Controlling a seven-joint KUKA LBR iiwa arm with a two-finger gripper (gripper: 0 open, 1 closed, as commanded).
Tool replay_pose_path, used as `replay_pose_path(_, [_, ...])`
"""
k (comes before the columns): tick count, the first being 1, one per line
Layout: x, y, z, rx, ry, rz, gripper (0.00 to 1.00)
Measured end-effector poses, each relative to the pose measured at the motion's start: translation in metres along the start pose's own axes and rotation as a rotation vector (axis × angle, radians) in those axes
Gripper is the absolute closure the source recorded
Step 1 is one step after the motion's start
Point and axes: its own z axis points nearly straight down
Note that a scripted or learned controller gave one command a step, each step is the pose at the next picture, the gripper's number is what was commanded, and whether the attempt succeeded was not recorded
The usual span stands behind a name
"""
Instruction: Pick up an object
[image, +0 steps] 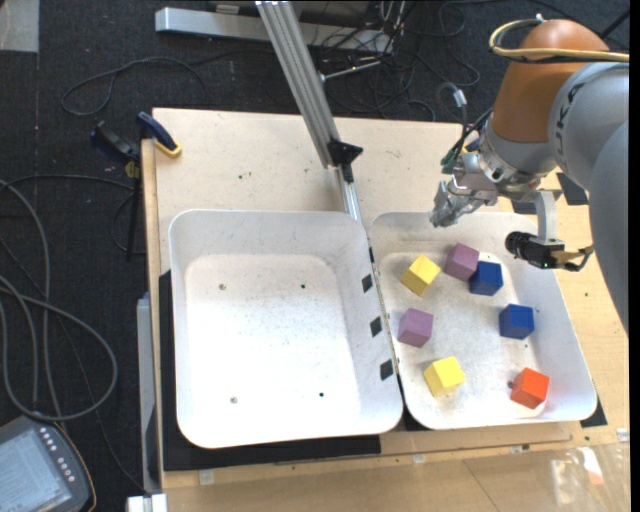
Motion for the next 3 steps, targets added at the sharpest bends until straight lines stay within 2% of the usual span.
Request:
replay_pose_path(1, [0.000,0.001,-0.023,0.003,0.001,0.000,1.00])
replay_pose_path(2, [0.049,-0.009,-0.017,0.010,0.003,-0.006,1.00])
replay_pose_path(3, [0.109,-0.009,-0.024,0.007,0.004,-0.007,1.00])
